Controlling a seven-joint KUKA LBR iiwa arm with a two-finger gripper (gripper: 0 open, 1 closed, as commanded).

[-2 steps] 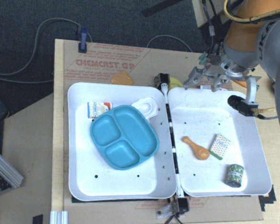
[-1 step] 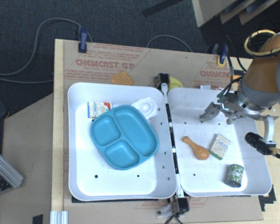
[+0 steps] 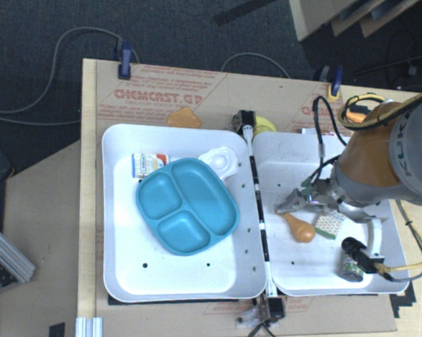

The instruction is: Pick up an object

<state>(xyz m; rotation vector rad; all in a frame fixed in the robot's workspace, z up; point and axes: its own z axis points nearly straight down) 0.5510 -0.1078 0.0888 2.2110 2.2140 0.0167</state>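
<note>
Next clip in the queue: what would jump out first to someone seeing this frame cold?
The big blue divided plate fills the middle of the left bin, half covering a small carton and a white lid-like piece at its far side. Next comes the grey arm with its orange band, reaching into the right bin, its gripper just above an orange pear-shaped object.
</note>
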